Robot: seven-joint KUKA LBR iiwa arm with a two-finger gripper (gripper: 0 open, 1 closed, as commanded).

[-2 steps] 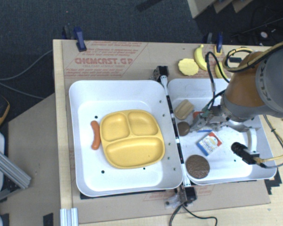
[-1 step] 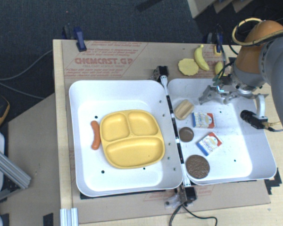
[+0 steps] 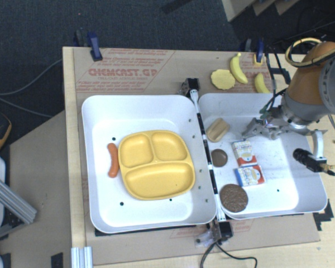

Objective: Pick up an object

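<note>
a dark blue-grey carpet (image 3: 39, 21) lies around the desk (image 3: 128, 71), whose brown board top bears red print. blue clamps (image 3: 93, 46) grip its far edge. black cables (image 3: 17, 88) trail over the floor at left. light is even.

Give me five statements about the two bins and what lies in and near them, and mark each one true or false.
1. The yellow divided tray lies in the left bin. True.
2. The hot dog lies inside one of the tray's compartments. False: it lies on the bin floor, beside the tray's left edge.
3. Two small snack packets lie in the right bin. True.
4. The bananas lie in the right bin. False: they lie on the bench behind it.
5. The gripper is over the left bin. False: it is over the right bin, near its far edge.
</note>
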